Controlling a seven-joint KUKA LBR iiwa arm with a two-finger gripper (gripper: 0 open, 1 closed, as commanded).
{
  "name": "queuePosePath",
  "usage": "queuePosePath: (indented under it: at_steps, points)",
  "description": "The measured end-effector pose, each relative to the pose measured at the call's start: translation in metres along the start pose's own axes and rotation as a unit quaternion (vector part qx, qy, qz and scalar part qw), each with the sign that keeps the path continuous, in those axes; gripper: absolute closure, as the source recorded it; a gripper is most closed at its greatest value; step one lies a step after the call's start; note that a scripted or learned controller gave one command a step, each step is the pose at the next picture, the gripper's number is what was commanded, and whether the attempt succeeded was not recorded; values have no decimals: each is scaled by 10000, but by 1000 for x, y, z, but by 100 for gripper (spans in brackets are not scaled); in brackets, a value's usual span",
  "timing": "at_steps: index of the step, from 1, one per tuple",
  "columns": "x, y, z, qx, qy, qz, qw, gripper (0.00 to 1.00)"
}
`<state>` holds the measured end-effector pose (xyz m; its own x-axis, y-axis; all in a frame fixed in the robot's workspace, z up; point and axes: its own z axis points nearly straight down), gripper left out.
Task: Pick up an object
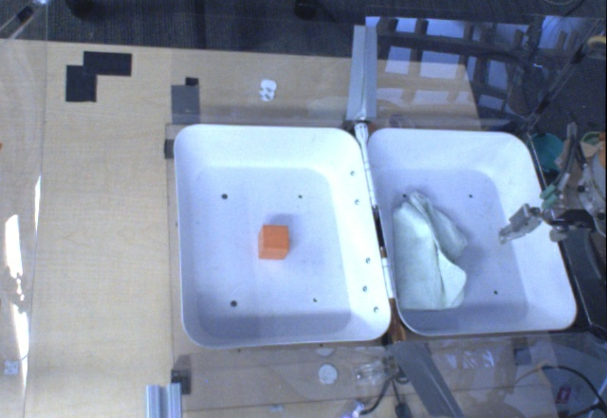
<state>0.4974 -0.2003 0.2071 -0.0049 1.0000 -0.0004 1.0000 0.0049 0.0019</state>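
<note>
I see my gripper (520, 224) at the right bin's (493, 155) edge, I cannot tell its state, and it may grab only a fold of the soft white cloth (429, 250) and drop it, while the 1 orange block (274, 242) sits in the left bin (204, 208).

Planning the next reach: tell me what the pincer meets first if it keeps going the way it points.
The pincer, over the right bin, points toward the view's left. The crumpled white cloth lies first in that line, though its height above the cloth is unclear.
</note>
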Motion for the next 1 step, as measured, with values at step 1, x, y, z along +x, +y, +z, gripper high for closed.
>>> queuePosePath:
  at_steps: [1]
  points:
    - [-5,27,9,-8,0,335,9994,0]
